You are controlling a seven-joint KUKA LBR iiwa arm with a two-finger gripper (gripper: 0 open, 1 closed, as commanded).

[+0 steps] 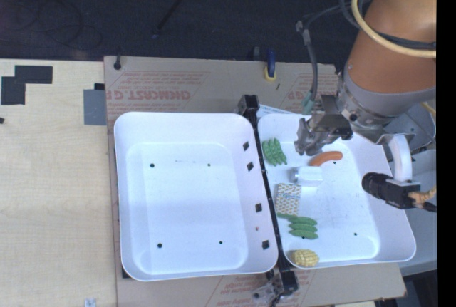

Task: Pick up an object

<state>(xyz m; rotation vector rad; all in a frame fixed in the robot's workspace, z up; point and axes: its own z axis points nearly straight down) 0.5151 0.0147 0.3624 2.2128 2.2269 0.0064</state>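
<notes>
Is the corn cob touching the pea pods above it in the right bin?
Apart. The camera view shows bare white bin floor between the corn cob and the pea pods in the right bin.

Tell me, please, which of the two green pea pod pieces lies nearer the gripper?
The upper green pod, by the divider, beside the gripper; the other green pod lies near the corn.

The gripper (308,144) hangs over the right bin (370,245), just beside an orange carrot (326,157), with green pea pods (273,151), a checkered packet (288,199) and a corn cob (305,258) lying nearby.
</notes>
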